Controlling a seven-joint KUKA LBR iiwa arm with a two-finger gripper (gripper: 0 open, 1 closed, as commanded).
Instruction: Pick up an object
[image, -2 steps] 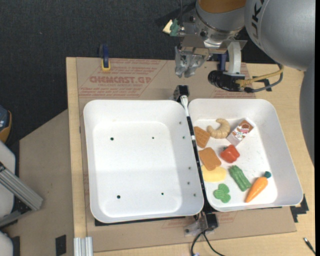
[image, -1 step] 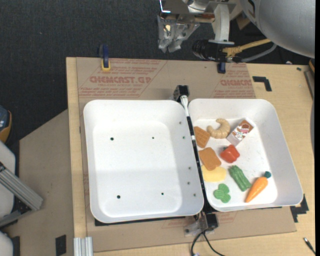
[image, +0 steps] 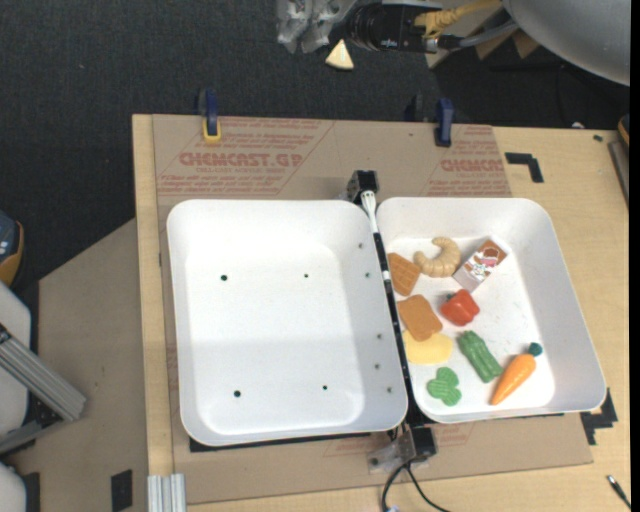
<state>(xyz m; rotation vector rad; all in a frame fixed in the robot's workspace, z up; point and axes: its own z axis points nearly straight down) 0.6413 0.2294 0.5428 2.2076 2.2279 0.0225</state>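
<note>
Currently I log the bench contents from left to right. Left bin (image: 270, 320): shallow, white, showing four small dark dots on its floor, seated on a brown cardboard sheet (image: 300, 150) held by two blue clamps (image: 209, 110) at the far edge. Right bin (image: 560, 300): same type, its left rim touching the left bin's right rim along a dark joint. Contents of the right bin, all toy food, gathered toward its left side and near edge: a tan bread slice (image: 403, 272) just beside the left rim; a darker brown piece (image: 421, 317) nearer me, touching a yellow piece (image: 429, 348) below it; a green broccoli-like piece (image: 444, 386) near the near-left corner; a pale croissant (image: 438, 256) toward the far side; a small red and white carton (image: 482, 264), tilted, just right of the croissant; a red piece (image: 461, 307) at mid-bin; a green cucumber-like piece (image: 479, 356) lying at a slant; an orange carrot (image: 515, 375) with a green tip, toward the near-right corner. The gripper (image: 312, 22) sits at the top edge of the view, past the cardboard's far edge and well apart from both bins; I cannot tell how it stands, as it is too blurred and cropped.
</note>
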